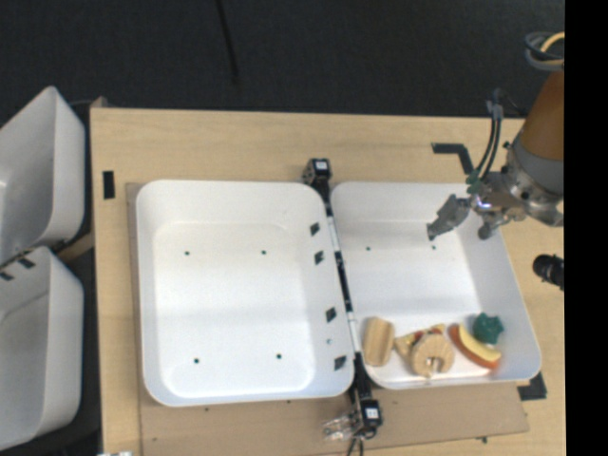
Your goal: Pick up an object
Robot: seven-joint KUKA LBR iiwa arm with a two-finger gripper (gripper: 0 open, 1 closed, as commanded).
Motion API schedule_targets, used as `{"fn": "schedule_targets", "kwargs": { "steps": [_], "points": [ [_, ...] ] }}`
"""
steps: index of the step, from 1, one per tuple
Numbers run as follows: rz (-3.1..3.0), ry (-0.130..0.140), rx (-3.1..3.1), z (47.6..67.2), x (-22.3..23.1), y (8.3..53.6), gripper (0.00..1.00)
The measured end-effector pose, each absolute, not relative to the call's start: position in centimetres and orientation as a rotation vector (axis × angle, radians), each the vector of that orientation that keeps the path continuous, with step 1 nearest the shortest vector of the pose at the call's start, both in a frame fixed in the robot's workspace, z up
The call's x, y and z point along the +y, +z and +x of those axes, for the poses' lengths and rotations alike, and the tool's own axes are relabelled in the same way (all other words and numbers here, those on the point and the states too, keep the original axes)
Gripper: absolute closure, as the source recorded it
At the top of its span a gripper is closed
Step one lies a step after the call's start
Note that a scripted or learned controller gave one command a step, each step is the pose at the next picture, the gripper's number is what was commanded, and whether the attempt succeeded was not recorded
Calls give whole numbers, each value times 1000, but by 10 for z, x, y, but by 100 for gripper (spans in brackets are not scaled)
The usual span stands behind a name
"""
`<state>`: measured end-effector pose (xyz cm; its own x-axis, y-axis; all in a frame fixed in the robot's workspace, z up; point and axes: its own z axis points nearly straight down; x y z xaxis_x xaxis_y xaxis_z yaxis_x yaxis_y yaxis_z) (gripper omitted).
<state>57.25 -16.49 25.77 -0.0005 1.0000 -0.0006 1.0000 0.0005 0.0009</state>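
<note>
Two shallow white plastic bins with rounded corners and smooth matte floors sit side by side on a pale wood-grain bench (218, 141). Left bin (161, 283): floor marked by four small dark dots. Right bin (399, 283): objects cluster along its 6 o'clock wall. From 7 toward 5 o'clock in that bin: a tan wooden block (378, 340), rounded and upright-looking; a light brown wooden piece (429, 351) with irregular lobes and small red marks, shape hard to resolve; an apple slice (474, 348), curved wedge with red skin edge and cream flesh; a small dark green knobby piece (488, 327) touching the slice at its 1 o'clock side. The block stands just beside the lobed piece; the pieces lie close together, some touching. Black clips run down the seam between the bins. The arm enters at 3 o'clock of the view, orange band over grey metal wrist. Gripper (454, 218) hangs over the right bin's 1 o'clock corner, well apart from the cluster, one dark angular finger pointing toward 8 o'clock. Whether the claw is spread or pressed together: cannot tell. Nothing visible between its tips.
</note>
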Motion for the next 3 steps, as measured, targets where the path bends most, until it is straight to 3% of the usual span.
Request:
{"fn": "schedule_targets", "kwargs": {
  "steps": [1,2,3],
  "points": [
    [2212,5,2232,509,-84,291,0],
    [2209,8,2223,555,-64,347,0],
    [2208,10,2227,567,-10,407,0]
  ]
}}
